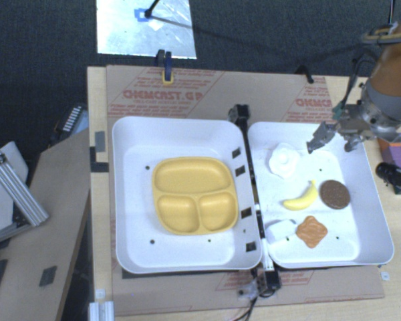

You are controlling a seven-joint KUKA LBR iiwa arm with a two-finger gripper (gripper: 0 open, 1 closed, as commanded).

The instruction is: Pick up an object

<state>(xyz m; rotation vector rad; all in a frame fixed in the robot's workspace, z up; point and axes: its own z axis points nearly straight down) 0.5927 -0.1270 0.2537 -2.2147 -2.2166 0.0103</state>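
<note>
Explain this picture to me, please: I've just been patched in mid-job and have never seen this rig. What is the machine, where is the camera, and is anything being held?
You are looking down at a slant from one fixed camera above a bench. The grey arm with the orange band is a robot arm reaching in from the right; the two-pronged part at its tip is the end effector, which does the grasping. Its prongs are spread, with nothing between them, so nothing is held.

Two shallow white bins sit side by side. The left bin holds a yellow divided tray. The right bin holds a white object, a banana, a round brown cookie, an orange waffle-like piece and another small white item. The end effector hangs over the right bin's far side, just right of the white object.
</note>
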